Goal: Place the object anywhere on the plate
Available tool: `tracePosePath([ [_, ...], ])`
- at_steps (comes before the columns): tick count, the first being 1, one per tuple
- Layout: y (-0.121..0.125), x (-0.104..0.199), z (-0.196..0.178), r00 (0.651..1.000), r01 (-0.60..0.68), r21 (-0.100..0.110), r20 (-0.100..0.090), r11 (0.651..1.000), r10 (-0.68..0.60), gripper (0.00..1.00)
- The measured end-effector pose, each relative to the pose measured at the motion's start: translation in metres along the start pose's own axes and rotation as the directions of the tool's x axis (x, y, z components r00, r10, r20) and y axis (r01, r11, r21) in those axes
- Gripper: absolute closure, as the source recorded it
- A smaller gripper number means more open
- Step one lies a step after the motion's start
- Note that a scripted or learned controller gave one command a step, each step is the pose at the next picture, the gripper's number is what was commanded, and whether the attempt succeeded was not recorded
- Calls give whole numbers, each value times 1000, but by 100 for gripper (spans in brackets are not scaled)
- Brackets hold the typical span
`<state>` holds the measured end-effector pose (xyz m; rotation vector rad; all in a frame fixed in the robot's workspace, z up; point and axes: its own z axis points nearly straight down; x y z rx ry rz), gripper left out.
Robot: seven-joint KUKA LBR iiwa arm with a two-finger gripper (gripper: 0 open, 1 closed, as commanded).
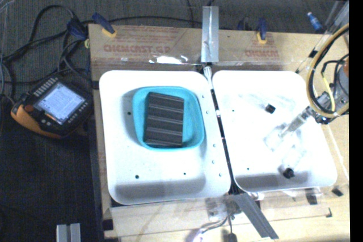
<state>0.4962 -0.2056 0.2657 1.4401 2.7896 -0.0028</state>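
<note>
Near-edge metal bracket (pixel 252 218) sits at the front of the counter (pixel 147 45), below the seam between the two white bins. Landmark = turquoise plate (pixel 195 122), lying in the left bin (pixel 113 122), roughly centred, slightly toward the back. Dark grey ribbed block (pixel 164 118) rests flat on the plate, within its rim, ridges running across, so task obj is on the plate. Right bin (pixel 249 88) lies just right of the plate's bin, edges touching at the seam. Two small black bits lie in it: one (pixel 270 107) right of the plate toward the back, one (pixel 287 173) further right and toward the front. Claw (pixel 292 126) is over the right bin, well apart from the plate, pale and blurred against the white; can't tell its state, nothing seen in it. Arm's wrist w/ yellow cables (pixel 326 85) is at the far right. Handheld pendant w/ lit screen (pixel 57 105) lies on the floor left of the plate, off the counter. Blue clamps (pixel 102 24) grip the counter's back edge.
</note>
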Motion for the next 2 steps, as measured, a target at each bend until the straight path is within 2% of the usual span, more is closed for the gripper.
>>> tracePosePath([
  [1, 2, 25, 105, 850, -526, 4, -3, 850, 526, 0],
  [2, 19, -35, 54, 886, -463, 1, 0, 886, 463, 0],
])
